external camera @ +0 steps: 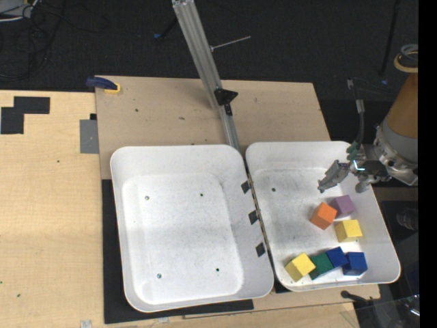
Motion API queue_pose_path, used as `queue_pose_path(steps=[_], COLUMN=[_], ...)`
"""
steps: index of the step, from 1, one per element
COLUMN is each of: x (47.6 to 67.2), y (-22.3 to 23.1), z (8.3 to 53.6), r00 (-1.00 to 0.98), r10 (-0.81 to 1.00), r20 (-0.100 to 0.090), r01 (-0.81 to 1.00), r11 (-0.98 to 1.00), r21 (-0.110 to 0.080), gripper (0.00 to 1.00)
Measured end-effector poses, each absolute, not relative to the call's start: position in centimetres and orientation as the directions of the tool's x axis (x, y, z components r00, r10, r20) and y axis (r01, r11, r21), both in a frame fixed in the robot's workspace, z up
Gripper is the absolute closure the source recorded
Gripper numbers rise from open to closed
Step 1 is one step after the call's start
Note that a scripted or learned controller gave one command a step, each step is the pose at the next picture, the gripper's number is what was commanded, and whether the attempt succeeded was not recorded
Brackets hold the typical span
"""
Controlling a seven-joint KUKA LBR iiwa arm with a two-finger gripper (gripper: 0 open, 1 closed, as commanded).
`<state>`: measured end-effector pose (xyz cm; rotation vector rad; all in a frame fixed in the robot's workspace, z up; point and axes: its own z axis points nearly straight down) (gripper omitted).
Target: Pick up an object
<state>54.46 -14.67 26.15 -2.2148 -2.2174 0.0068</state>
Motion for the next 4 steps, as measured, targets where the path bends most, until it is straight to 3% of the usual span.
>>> queue_pose_path(steps=[1, 3, 4], x=[54.5, 55.3, 56.3], y=[-14.8, -14.4, -14.3], z=[26.4, 17.3, 12.1], r00=[0.002, 0.001, 0.003], r10=[1.000, 1.000, 1.000], r20=[0.001, 0.002, -0.005], r01=[1.000, 1.000, 1.000], r11=[-0.002, -0.001, -0.003], r21=[-0.003, -0.008, 0.003], gripper=[0.00, 0.00, 0.00])
